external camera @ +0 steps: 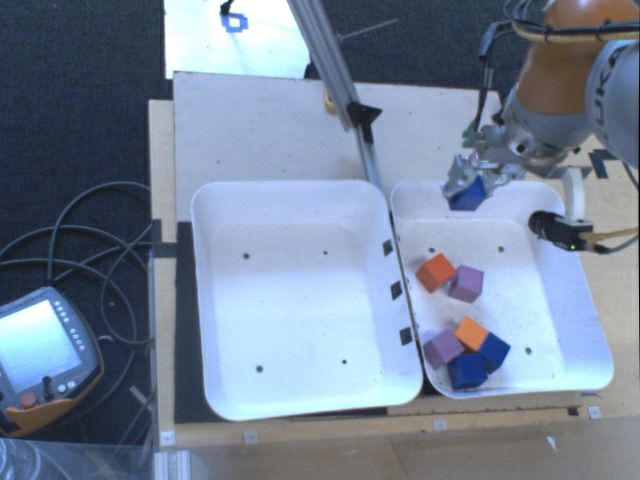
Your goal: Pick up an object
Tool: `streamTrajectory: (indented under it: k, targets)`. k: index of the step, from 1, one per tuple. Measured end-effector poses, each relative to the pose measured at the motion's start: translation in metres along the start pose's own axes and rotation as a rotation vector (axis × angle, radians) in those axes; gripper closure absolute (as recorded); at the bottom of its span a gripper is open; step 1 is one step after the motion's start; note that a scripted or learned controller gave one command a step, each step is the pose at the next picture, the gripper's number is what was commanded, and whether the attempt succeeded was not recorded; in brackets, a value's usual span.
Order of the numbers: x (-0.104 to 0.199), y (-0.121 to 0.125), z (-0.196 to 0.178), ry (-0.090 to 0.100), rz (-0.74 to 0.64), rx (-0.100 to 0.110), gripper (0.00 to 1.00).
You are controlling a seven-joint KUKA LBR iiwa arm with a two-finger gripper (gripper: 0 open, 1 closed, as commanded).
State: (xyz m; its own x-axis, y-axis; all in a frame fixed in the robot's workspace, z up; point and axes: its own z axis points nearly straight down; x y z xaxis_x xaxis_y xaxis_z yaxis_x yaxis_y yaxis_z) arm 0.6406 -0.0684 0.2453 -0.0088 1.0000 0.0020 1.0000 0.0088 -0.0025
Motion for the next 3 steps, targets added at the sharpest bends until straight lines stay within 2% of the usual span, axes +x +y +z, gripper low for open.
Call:
streamTrajectory:
  k: [1, 2, 3]
  targets:
    - [0.050, -0.014, 0.009, 0.000, -0.001, 0.000, 1.00]
    - [0.096, -0.045, 0.002, 0.001, -0.002, 0.000, 1.00]
    - [0.154, -0.070, 0.012, 0.001, -0.003, 0.001, 1.00]
